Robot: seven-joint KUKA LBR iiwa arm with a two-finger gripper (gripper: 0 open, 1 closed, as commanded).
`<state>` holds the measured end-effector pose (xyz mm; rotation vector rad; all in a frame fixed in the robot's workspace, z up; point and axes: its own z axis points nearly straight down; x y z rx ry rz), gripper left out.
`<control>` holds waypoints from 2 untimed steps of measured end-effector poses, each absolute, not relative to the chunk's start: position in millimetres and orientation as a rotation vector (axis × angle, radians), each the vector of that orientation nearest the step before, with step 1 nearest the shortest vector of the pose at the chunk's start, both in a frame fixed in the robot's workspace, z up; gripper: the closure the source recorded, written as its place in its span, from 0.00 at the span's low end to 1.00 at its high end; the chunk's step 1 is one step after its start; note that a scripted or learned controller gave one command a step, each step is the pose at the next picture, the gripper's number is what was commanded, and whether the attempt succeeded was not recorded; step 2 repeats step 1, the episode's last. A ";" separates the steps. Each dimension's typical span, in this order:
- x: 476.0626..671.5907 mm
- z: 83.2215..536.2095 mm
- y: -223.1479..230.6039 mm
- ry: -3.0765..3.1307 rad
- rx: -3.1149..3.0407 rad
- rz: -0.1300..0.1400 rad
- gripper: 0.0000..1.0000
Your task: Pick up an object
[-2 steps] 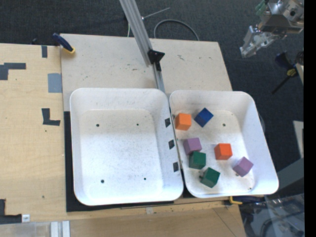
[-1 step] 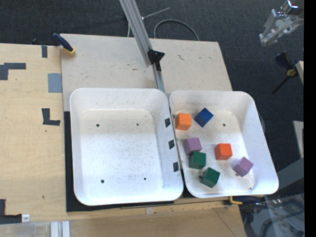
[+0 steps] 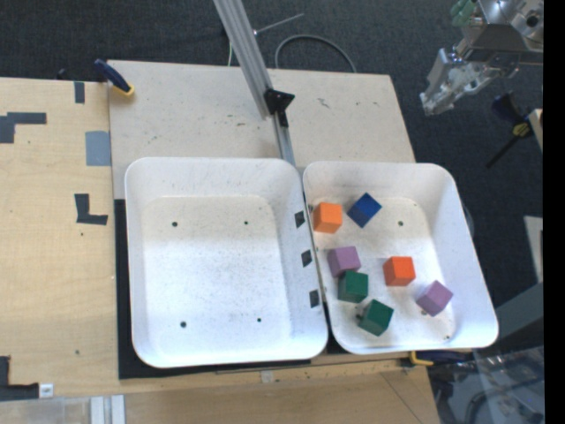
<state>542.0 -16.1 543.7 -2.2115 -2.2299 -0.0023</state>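
The right bin (image 3: 466, 237) holds several small cubes. An orange cube (image 3: 328, 216) and a blue cube (image 3: 364, 209) lie at its far left. A purple cube (image 3: 344, 260) sits just above a green cube (image 3: 353, 285), and a second green cube (image 3: 376, 316) lies nearer the front. A red-orange cube (image 3: 399, 270) and a lilac cube (image 3: 433, 298) sit toward the right. My gripper (image 3: 439, 98) hangs high beyond the bin's far right corner, well away from every cube and over the dark floor, with nothing seen in it.
The left bin (image 3: 132, 237) stands beside the right one, their rims touching. A slanted metal rail (image 3: 245, 47) runs from the top down to the bins' shared far edge. A cable loop (image 3: 313, 47) and a blue-yellow clamp (image 3: 114, 77) lie on the bench behind.
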 end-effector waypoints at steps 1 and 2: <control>562.9 541.7 46.1 -2.228 -2.212 0.000 1.00; 562.9 541.7 46.1 -2.228 -2.212 0.000 1.00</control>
